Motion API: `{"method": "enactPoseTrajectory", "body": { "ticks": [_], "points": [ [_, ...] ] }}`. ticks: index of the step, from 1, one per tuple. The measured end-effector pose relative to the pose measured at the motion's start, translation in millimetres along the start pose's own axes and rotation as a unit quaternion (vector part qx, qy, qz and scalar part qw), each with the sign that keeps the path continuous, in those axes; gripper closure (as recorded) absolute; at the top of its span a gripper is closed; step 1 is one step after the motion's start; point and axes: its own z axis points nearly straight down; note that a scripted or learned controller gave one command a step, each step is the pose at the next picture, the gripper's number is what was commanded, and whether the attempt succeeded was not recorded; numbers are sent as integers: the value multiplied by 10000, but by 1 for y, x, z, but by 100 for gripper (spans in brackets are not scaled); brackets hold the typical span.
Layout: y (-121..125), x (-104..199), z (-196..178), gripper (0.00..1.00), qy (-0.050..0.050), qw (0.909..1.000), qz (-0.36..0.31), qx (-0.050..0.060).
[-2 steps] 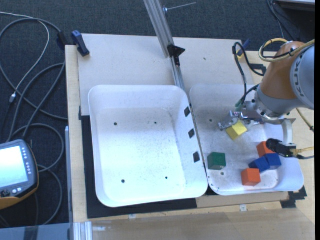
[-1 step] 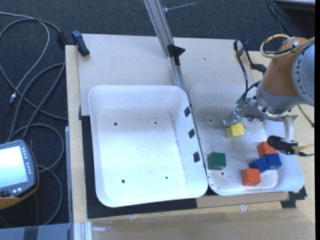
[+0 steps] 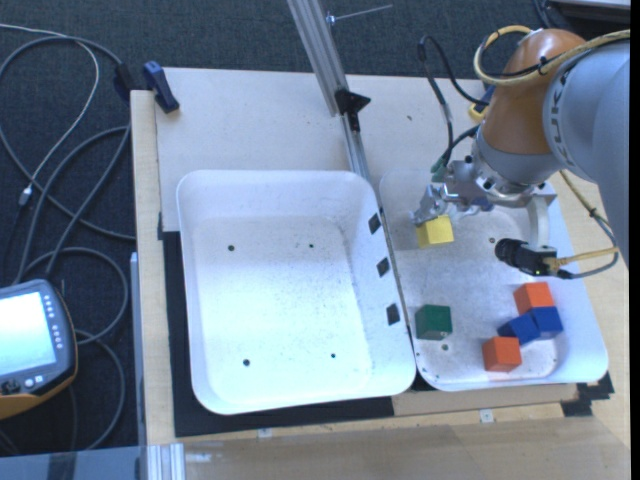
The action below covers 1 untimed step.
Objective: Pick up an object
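We read no writing; our two-finger gripper (image 3: 436, 218) pinches the small yellow cube (image 3: 436, 232), at twelve o'clock from the green cube (image 3: 434, 321).

We look down at a slant from one fixed camera above the bench (image 3: 250, 118). Both white bins (image 3: 280, 288) fill mid-frame; the arm (image 3: 560, 88) enters upper right.

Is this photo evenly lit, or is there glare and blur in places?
In the camera view, lighting is soft and even: the left bin reads bright white without harsh glare, the blocks cast only faint shadows, and the orange band shows a mild sheen. The pincer by the yellow block looks slightly soft; the image is grainy overall.
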Motion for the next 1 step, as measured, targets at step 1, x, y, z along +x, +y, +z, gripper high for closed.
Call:
{"method": "enactPoseTrajectory", "body": {
  "ticks": [1],
  "points": [
    [-6,41,-48,100,-3,10000,11,9]
  ]
}}
